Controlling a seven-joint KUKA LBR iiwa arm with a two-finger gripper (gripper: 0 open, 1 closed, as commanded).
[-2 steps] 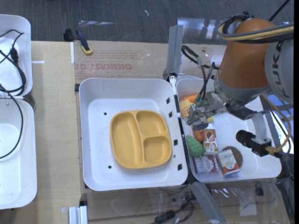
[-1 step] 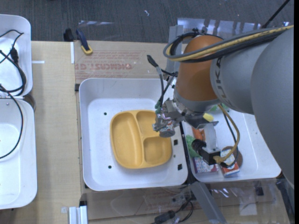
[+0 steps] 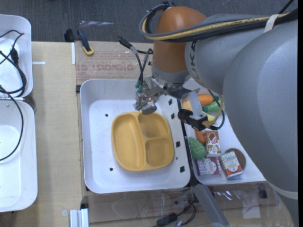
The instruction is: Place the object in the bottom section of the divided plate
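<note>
Object unidentifiable at gripper over plate rim; jaw state cannot be told; grip and weight unjudgeable.

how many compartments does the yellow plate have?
3. The divided plate has one long section on its left side and two smaller sections on its right: an upper one just below the gripper, and a lower one.
</note>
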